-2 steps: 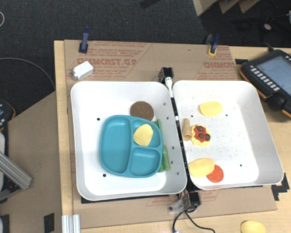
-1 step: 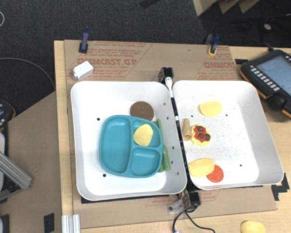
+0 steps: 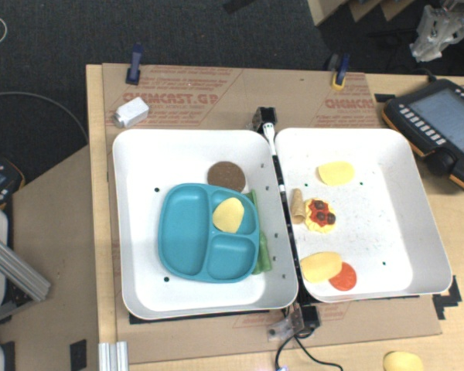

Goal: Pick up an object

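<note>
Bench (image 3: 178, 91) bears two white bins: left bin (image 3: 135, 207); right bin (image 3: 402, 207), touching.

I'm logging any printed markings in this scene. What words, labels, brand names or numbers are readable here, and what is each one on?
"CHEMCAST GP" or close to it, in faded red print on the brown board behind the left bin; the letters are partly washed out.
A second faded red print of the same kind on the board behind the right bin; too blurred to read.
The handheld pendant at the right has buttons and a screen; any markings are too small to read.
</note>
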Motion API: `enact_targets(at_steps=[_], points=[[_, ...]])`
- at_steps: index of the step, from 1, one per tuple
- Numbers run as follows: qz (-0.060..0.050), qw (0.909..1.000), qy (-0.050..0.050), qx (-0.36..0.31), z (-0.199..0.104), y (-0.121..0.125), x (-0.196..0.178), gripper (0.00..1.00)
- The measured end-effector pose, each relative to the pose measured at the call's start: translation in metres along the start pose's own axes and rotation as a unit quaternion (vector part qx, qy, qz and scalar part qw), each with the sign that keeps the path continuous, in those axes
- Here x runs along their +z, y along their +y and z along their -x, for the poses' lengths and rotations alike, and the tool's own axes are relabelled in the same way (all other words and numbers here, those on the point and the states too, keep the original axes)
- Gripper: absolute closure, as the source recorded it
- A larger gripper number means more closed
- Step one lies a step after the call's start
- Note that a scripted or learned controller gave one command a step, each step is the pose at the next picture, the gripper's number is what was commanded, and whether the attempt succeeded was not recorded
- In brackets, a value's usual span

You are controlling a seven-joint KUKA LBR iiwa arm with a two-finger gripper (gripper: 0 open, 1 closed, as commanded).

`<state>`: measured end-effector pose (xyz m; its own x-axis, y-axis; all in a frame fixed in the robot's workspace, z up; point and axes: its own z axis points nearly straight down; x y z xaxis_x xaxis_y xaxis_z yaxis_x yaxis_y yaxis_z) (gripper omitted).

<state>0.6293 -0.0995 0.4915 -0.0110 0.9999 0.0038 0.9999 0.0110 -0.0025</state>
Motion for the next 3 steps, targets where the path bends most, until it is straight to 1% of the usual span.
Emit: enact_targets(at_steps=[1, 2, 3], points=[[-0.001, 1.0000, -0.001, 0.002, -0.089, -0.023, 0.018, 1.00], [0.004, 1.0000, -0.001, 0.002, -0.188, -0.042, -0.010, 1.00], [-0.002, 1.0000, -0.001, 0.000, -0.277, -0.083, 0.026, 1.00]])
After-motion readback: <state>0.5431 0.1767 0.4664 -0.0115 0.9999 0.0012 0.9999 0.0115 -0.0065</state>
